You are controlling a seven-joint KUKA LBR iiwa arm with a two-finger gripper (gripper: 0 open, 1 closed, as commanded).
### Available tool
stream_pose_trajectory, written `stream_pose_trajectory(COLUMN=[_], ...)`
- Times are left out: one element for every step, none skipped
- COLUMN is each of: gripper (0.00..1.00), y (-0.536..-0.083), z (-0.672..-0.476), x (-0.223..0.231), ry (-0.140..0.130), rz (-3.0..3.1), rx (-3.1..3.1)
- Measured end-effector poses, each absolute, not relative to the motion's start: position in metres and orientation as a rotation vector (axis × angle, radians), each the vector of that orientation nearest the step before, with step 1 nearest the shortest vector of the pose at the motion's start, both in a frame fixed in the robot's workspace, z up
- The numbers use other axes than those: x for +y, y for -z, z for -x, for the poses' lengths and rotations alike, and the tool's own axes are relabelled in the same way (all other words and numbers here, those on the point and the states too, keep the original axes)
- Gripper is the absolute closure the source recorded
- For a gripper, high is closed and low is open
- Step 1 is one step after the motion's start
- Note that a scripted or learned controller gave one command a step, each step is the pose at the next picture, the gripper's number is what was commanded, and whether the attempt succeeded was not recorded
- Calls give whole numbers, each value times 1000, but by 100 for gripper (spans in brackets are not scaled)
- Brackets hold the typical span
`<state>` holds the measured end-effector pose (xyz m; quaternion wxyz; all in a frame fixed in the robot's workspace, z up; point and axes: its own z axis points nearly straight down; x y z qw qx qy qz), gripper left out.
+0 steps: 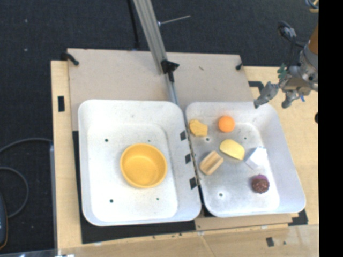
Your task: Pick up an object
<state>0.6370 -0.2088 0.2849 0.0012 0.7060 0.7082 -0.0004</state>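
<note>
camera view, end effector (275, 94): we see it at the upper right, above the back right corner of the right bin (284, 143), fingers spread wide, nothing between them.
camera view, right bin contents: orange ball (226, 123), yellow chunk (198, 128), yellow lemon-like piece (232, 149), tan bread-like block (211, 163), white block (258, 157), dark red berry-like ball (260, 184).
camera view, left bin (96, 138): yellow bowl (143, 165).
camera view, counter (64, 143): carries both bins.
progress: we judge nothing picked yet; approach, descent, grasp and lift all remain.
</note>
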Motion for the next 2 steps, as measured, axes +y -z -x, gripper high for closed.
stream_pose_trajectory(gripper=[0,0], y=[-285,-241], z=[-637,-631], x=[-209,-206], ry=[3,5], rz=[-2215,-2221], rx=[2224,2224])
